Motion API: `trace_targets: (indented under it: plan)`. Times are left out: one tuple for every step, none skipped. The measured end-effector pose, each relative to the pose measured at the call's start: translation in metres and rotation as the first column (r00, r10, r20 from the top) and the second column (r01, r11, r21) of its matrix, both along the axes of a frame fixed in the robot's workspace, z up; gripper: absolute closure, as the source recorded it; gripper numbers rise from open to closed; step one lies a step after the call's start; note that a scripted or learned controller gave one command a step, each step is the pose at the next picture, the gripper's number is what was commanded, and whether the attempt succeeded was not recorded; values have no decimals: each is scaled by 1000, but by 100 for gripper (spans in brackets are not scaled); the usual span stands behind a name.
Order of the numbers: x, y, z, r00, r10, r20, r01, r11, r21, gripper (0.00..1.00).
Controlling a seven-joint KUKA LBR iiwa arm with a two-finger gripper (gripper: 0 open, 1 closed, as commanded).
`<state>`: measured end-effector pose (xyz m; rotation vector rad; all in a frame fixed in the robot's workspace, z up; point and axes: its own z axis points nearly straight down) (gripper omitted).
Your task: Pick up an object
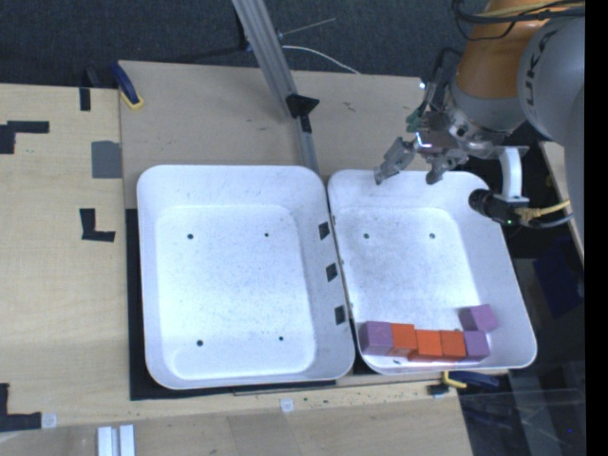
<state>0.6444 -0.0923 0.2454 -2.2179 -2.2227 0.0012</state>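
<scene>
Camera view: two white bins are set side by side on a wooden bench [57, 188] — dark floor behind. The gripper [412, 167] is held spread apart, nothing between its fingers, above the right bin's [494, 245] far rim. Purple and orange blocks [427, 338] are lined along its near wall.

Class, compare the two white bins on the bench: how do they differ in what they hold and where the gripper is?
The right bin holds purple and orange blocks along its near edge; the left bin shows only dark specks. The open gripper hangs over the right bin's far edge, away from the left bin. Both are shallow, white, rounded.
</scene>
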Motion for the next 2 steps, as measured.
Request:
trace_targets:
  plan:
    - [0, 1, 10, 1000, 2, 0, -2, 1000, 1, 100]
    - [22, 80, -58, 1000, 6, -6, -6, 1000, 2, 100]
